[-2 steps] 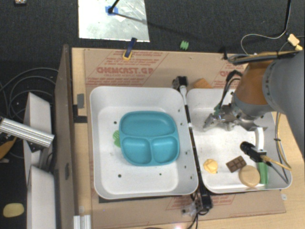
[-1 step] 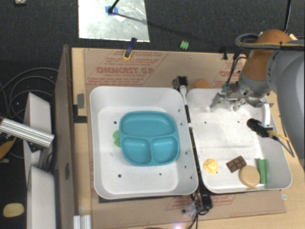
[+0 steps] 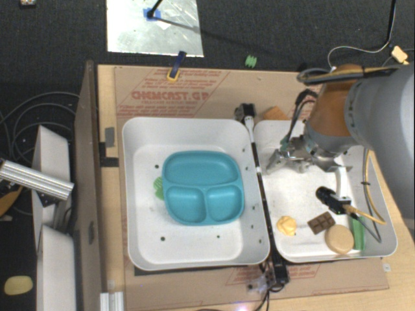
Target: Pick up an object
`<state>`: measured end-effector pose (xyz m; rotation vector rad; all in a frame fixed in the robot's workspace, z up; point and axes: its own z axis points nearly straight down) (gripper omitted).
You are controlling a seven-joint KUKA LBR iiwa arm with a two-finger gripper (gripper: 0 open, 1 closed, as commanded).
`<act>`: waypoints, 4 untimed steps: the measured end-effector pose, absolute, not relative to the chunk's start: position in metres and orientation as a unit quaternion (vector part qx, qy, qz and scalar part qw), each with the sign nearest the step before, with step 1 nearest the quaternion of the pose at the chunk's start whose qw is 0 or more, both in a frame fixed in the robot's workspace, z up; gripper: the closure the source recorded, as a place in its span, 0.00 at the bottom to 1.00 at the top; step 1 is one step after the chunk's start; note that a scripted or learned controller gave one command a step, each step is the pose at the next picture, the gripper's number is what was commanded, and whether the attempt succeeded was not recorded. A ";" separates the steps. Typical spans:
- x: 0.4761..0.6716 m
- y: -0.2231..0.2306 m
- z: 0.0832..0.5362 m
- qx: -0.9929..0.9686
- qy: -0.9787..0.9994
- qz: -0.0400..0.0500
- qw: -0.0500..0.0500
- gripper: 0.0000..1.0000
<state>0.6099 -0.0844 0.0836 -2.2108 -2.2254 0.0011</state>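
Two bins, green marker (image 3: 357,232) lengthwise toward near edge, pincer (image 3: 299,155) grip state unclear

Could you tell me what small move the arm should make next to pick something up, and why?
Probably shift the gripper toward the near end of the right bin. It sits over that bin's far part, above bare floor, while the yellow piece, brown block and tan round cluster near the front rim. The yellow piece lies apart from the others, so it seems the easiest target.
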 end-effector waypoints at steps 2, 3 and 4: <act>0.645 -0.091 0.084 -0.705 -0.709 0.000 0.000 0.00; 0.670 -0.121 0.086 -0.707 -0.707 -0.002 -0.002 0.00; 0.637 -0.082 0.084 -0.705 -0.709 0.000 0.001 0.00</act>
